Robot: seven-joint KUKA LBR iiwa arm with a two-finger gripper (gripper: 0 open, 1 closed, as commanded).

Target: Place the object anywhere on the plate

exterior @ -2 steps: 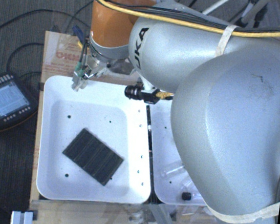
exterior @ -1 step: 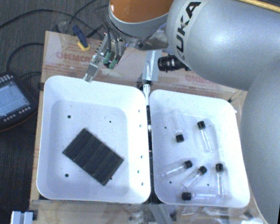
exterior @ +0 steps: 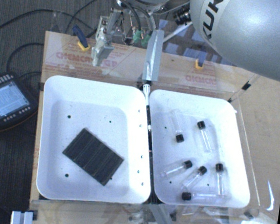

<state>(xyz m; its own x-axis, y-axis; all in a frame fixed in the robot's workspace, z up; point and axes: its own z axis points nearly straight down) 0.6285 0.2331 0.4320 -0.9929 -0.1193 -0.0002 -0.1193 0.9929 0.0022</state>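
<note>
The arm [exterior: 245, 25] hangs high over the far edge of the table [exterior: 263, 116], and its pincer [exterior: 103, 47] sits up near the top of the view, above the back rim of the left bin [exterior: 45, 121]. Nothing visible between the fingers, and how far apart they stand I cannot tell from this angle (too much cable and bracket clutter up there). Down in the left bin lies the plate [exterior: 93, 156], a dark ribbed rectangle set at a slant, with nothing on it. Over in the right bin [exterior: 238, 148], the vials [exterior: 205, 136] are scattered about, clear tubes with black caps, some near the middle, several bunched toward the near wall, all lying flat. So the score so far: by my reading, no object picked, none delivered. Everything is left to do, meaning a reach into the right bin, a clean grab of one vial, a carry across the divider, and a drop onto the plate.
</note>
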